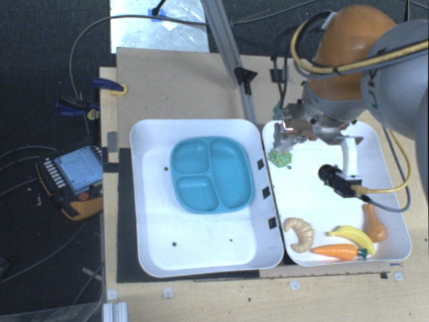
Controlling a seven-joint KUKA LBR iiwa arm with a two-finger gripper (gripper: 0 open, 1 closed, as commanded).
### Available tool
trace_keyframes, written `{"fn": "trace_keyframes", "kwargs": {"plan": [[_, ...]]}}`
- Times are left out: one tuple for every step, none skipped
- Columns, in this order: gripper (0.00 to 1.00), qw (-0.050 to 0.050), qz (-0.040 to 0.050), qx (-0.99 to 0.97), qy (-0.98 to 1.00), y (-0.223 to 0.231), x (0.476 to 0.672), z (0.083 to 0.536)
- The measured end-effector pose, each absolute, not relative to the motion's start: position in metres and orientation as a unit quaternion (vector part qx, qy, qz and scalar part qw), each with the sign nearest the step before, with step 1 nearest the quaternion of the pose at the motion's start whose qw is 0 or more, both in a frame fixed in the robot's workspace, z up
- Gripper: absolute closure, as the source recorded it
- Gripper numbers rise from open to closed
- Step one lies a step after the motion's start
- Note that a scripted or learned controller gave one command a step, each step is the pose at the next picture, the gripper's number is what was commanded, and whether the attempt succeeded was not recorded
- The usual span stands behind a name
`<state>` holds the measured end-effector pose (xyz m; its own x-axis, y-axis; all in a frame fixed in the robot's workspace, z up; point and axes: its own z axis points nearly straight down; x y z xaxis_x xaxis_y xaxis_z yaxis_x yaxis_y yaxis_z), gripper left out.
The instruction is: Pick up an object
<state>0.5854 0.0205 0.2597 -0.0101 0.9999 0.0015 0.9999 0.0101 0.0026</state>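
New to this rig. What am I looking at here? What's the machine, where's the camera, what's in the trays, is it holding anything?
One fixed camera looks down at a slant on a bench. The grey machine with the orange band is a robot arm reaching in from the right; its job is to pick up an object. Two shallow white bins sit side by side. The left bin holds a blue divided plate. The right bin holds toy food: a croissant, a carrot, a banana and an orange-brown pear-shaped piece near its front edge. The tool is at the bin's far left corner, right above a small green piece, perhaps broccoli. Whether it grips that piece can't be told from this angle.
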Motion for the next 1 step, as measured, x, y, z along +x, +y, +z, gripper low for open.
{"fn": "trace_keyframes", "kwargs": {"plan": [[1.00, -0.001, 0.0005, 0.704, 0.711, 0.0699, 0.5878, 0.2344]]}}
